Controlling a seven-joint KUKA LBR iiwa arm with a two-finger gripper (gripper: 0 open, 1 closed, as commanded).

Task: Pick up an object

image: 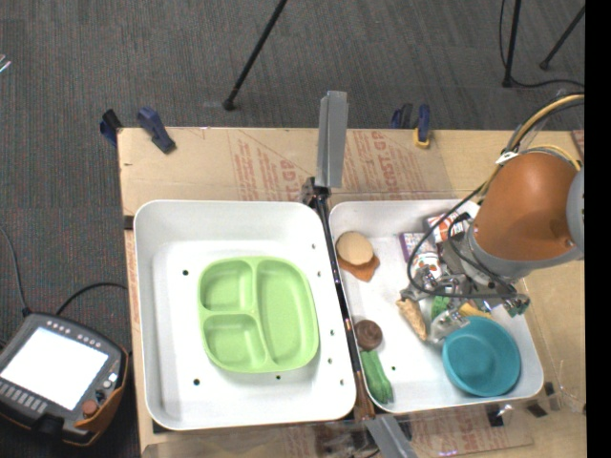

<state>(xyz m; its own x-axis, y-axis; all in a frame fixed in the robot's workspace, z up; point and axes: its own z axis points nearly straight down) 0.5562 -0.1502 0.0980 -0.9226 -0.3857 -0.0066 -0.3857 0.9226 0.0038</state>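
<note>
1. Round teal plastic bowl (pixel 482 356), lower right of frame, in right white bin (pixel 382 222).
2. My claw (pixel 449 299), just above the bowl amid small cluttered items; open or closed, I cannot tell.
3. Advice: single out one item, descend straight.
4. Printed packet (pixel 430 237), upper right; lettering unreadable.

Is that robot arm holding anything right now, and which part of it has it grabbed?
It cannot be told. The gripper is low in the right bin, among cluttered items beside the teal bowl, and the arm hides its tip.
</note>
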